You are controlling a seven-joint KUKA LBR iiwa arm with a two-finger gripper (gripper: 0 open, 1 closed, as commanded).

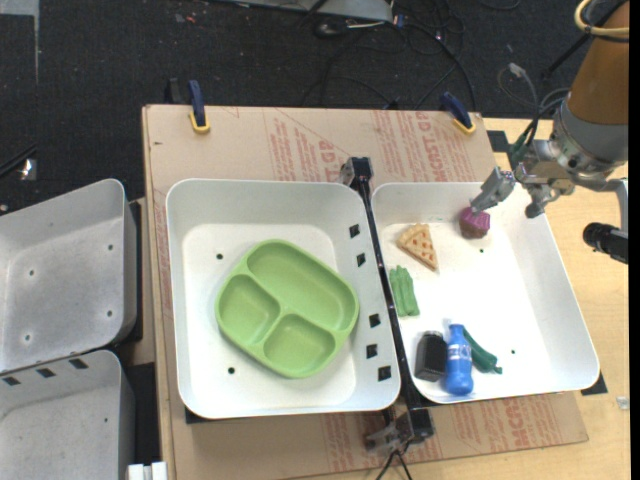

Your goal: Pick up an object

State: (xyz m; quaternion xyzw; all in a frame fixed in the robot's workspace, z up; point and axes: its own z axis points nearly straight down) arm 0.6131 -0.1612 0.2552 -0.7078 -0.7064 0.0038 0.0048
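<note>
1. Arm enters from the far right; its upper part is cut off by the frame edge, orange band showing above the grey wrist.
2. Gripper hangs over the far edge of the right bin. Two fingers show, spread apart: jaws released, nothing between them. The left finger ends just above the purple object.
3. Purple object, small and rounded, lies in the right bin's far part; whether the fingertip touches it cannot be told. Its exact form is hard to make out.
4. Orange pizza-slice toy lies left of the purple object, near the divider.
5. Green strip-like item lies nearer, beside the divider; details blurred.
6. Near corner: black block, blue bottle touching it, and a dark green piece partly hidden behind the bottle.
7. Left bin holds a green sectioned plate.
8. Both bins sit on a brown board on the desk.
</note>
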